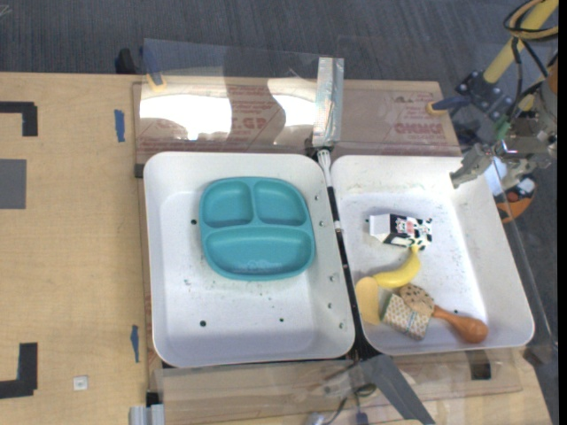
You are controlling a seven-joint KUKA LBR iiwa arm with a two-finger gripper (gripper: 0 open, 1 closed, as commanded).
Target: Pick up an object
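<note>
the gripper (462, 173) hangs over the right bin's (496, 228) far right rim; i cannot tell its state. the banana (396, 277) lies well down-left of it mid-bin, long axis slanting toward the near-left corner, beside a black-and-white carton (400, 229)

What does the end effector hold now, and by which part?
Nothing. The end effector is over the right bin's far right corner, apart from the banana and the other things lying there.
</note>
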